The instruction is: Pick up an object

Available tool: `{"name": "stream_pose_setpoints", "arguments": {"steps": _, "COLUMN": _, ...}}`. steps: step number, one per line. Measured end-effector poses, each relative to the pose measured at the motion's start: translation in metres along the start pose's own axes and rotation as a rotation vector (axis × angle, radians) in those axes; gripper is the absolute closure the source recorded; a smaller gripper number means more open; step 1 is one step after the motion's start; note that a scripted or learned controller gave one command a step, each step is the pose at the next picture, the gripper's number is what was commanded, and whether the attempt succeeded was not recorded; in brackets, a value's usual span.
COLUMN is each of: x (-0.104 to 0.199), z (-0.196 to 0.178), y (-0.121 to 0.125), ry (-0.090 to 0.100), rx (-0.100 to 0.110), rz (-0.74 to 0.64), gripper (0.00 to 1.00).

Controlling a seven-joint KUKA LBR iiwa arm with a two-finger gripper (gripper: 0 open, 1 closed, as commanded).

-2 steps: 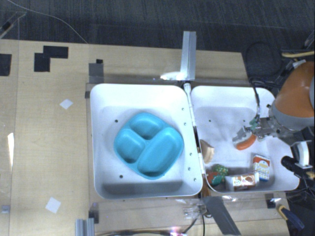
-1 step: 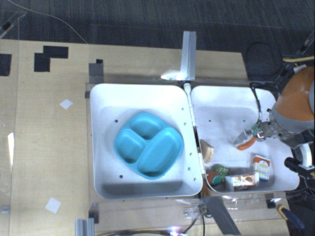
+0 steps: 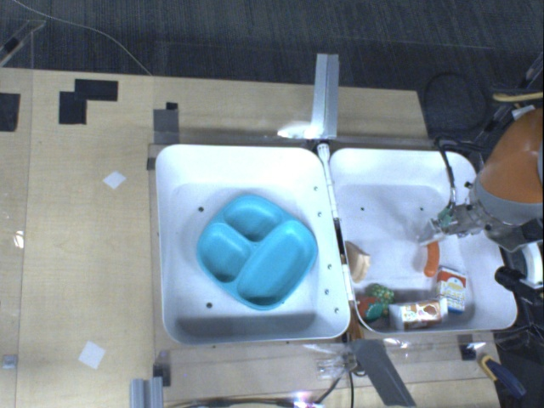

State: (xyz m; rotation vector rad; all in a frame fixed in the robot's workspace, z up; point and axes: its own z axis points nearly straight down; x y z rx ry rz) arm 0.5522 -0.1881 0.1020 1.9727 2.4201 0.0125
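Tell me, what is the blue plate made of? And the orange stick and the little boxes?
The blue plate looks like smooth, slightly shiny molded plastic, with rounded sections. The orange stick seems glossy plastic too, maybe a toy carrot; it is too small to be sure. The little boxes look like printed cardboard or plastic, with flat sides and colored labels.

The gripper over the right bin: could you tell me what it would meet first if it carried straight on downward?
Probably the orange carrot-like piece, lying just below the gripper on the right bin floor. Depth is unclear from this slant, so it could land on bare floor beside it.
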Motion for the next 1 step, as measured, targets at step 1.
{"name": "stream_pose_setpoints", "arguments": {"steps": 1, "x": 0.0461, "z": -0.1047, "y": 0.0135, "ry": 0.007, "rx": 0.013, "rz": 0.089, "gripper": 1.0}}
